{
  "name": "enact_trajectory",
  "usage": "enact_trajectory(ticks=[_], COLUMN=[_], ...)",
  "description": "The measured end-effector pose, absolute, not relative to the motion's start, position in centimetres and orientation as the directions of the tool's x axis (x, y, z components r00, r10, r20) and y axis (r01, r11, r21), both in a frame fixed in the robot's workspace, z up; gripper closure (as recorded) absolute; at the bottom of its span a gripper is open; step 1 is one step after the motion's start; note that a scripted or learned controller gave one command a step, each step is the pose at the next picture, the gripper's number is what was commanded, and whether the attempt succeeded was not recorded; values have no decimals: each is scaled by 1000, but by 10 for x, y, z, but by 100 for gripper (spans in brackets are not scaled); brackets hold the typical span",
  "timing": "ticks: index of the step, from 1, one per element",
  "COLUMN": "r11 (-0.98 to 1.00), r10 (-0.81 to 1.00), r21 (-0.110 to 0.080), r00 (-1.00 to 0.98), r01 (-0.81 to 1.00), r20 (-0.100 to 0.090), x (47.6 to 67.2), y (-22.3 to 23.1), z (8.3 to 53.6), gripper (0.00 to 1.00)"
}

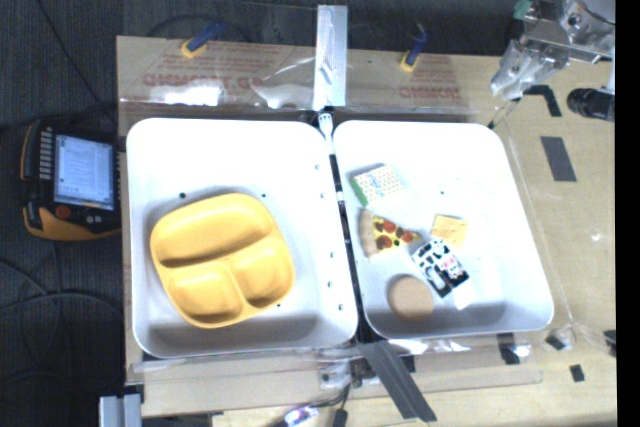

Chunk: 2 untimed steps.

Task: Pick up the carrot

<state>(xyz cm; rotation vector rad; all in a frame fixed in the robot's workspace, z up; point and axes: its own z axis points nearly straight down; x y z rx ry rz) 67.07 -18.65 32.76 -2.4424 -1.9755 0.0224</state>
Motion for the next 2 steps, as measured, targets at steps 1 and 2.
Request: enact_trajectory(ticks=[1,2], r11=[-208,-207], r10=[978,978], r21=[-12,-14], r00=[208,207], r01=[978,978], r20=[-13,-15], x=[672,672], y=[-186,-186], z=[335,342], gripper=[100,100])
